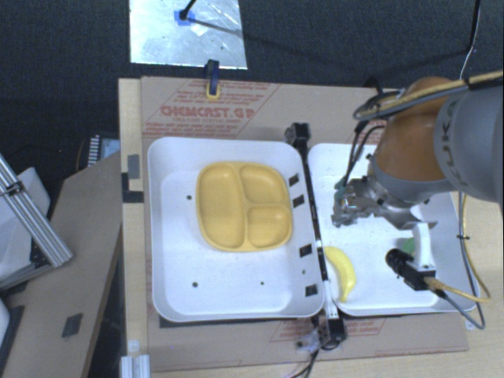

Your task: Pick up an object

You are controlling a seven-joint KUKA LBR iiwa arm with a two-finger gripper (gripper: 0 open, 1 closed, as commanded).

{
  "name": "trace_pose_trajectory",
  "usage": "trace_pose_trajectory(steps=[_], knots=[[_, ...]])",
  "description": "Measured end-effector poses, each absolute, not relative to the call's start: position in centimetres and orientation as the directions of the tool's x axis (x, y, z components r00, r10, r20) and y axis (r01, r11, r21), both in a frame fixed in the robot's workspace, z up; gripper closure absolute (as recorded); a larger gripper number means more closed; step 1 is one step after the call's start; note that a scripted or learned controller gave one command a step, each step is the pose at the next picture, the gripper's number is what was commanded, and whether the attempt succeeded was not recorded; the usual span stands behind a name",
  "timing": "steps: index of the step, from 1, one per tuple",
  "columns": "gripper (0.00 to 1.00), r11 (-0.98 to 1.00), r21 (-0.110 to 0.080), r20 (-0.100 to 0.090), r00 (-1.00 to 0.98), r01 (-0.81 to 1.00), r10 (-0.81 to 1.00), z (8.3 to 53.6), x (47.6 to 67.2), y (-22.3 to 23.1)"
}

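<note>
Bench w/ cardboard sheet (213, 105) under two white bins. My gripper (345, 209) hangs over the right bin (370, 294), can't tell its state from here. Banana (341, 272) lies just below the gripper, toward the near edge, against the divider; nothing held. Yellow tray (242, 205) sits left of the gripper, in the left bin (177, 290). Step looks like approach; next I'd shift toward banana, then descend.
</note>
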State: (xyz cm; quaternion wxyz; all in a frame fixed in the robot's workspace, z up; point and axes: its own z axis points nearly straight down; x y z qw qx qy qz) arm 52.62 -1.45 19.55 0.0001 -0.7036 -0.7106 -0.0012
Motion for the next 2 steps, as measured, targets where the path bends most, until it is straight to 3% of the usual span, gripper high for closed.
trace_pose_trajectory(steps=[2], knots=[[1.00, 0.010, 0.001, 0.002, -0.010, 1.000, 1.000, 20.2, 51.4, 7.9]])
